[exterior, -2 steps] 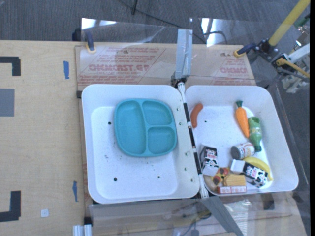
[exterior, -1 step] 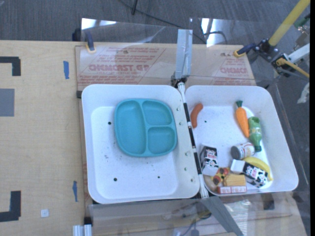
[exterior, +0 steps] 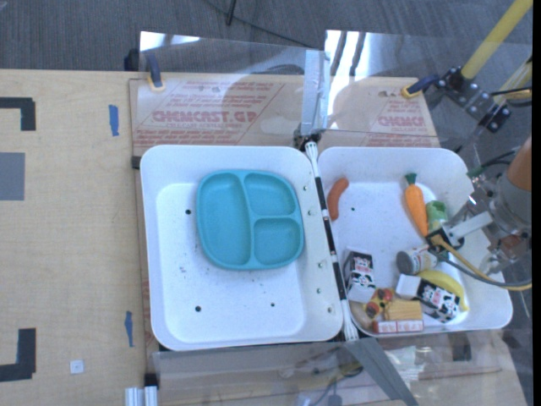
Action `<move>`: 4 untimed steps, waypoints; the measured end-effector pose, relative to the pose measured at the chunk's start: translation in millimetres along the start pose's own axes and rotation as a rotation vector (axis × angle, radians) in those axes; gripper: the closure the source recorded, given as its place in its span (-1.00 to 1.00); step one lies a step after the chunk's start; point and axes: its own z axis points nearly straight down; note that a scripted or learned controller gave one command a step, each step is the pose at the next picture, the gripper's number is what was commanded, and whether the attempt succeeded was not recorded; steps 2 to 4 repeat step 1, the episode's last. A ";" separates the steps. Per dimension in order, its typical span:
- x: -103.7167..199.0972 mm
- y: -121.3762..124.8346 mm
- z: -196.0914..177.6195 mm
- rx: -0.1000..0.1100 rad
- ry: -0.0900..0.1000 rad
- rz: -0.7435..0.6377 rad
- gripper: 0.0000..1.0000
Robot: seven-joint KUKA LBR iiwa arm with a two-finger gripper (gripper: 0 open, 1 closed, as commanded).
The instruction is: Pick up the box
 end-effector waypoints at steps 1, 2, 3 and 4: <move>29.1 39.2 -122.4 -0.002 0.001 0.207 -1.00; 29.1 39.2 -122.4 -0.002 0.001 0.207 -1.00; 29.1 39.2 -122.4 -0.002 0.001 0.207 -1.00; 29.1 39.2 -122.4 -0.002 0.001 0.207 -1.00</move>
